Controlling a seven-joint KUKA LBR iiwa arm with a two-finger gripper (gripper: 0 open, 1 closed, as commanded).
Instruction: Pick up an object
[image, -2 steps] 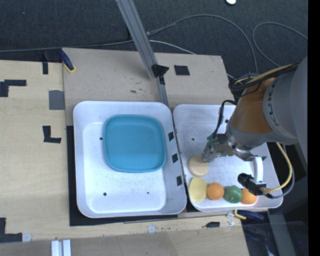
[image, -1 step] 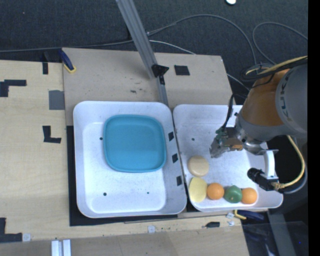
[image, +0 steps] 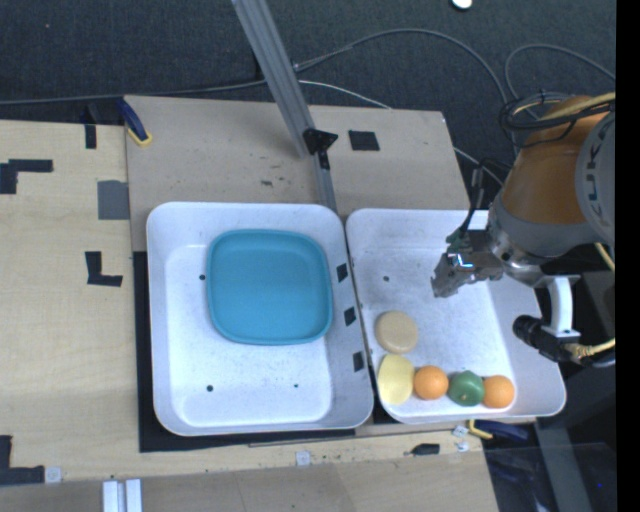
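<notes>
Along the near wall of the right bin (image: 520, 330) sits a row of small things: a pale yellow lemon-shaped piece (image: 396, 380), an orange ball (image: 430, 383), a green piece (image: 465, 387) and a second orange ball (image: 498, 391), packed side by side and seemingly touching. Just behind the yellow one lies a beige round piece (image: 397, 331), a little apart from the row. Over in the left bin (image: 165, 300) a teal square plate (image: 268, 285) lies flat.

I hang over the middle of the right bin, my gripper (image: 452, 275) above bare white floor, back from the beige piece and well short of the row. From this angle my fingers are a dark blur and I cannot tell whether they are apart or together. Nothing shows between them, so I judge that I carry nothing and the pick is not yet made.

What worries me is the crowding. If I drop onto the row, a finger may land on a neighbour rather than beside it and push things into the wall. The round ones could roll out as I squeeze. The beige piece looks low and flat; I might skid over it. Going straight down from here, I would close on nothing.
</notes>
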